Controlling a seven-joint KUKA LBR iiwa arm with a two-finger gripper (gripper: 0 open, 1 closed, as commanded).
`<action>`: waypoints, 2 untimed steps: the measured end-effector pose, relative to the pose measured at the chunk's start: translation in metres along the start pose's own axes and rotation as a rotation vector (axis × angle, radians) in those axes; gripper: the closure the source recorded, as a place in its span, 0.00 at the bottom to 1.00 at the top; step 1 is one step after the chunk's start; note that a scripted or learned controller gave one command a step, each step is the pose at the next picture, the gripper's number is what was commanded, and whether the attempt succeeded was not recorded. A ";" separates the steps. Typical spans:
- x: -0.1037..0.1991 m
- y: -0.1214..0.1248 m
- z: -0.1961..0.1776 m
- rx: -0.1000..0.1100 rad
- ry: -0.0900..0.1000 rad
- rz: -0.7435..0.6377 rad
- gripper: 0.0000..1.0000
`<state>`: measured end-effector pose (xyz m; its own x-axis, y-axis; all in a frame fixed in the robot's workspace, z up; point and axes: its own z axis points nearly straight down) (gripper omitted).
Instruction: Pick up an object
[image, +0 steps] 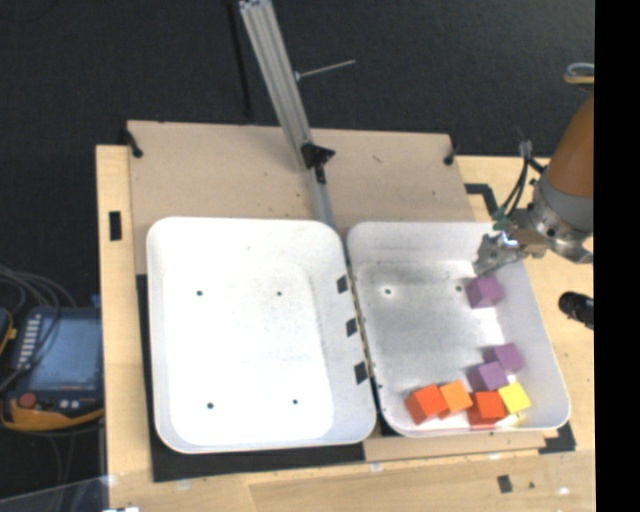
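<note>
Camera view: arm (570, 170) reaching from right, gripper (492, 252) above purple cube (485, 291); grip state unclear.

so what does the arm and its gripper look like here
The arm is grey below an orange-brown band at the view's right edge, with thin dark cables running down its side. The gripper is small, pale grey metal.
</note>
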<state>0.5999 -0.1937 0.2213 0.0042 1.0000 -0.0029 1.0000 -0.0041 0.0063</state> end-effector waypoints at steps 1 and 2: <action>-0.001 0.001 -0.015 0.003 0.002 -0.003 1.00; 0.057 0.006 -0.018 0.005 0.004 -0.011 1.00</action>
<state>0.6058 -0.1372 0.2396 -0.0070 1.0000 0.0015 1.0000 0.0070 0.0010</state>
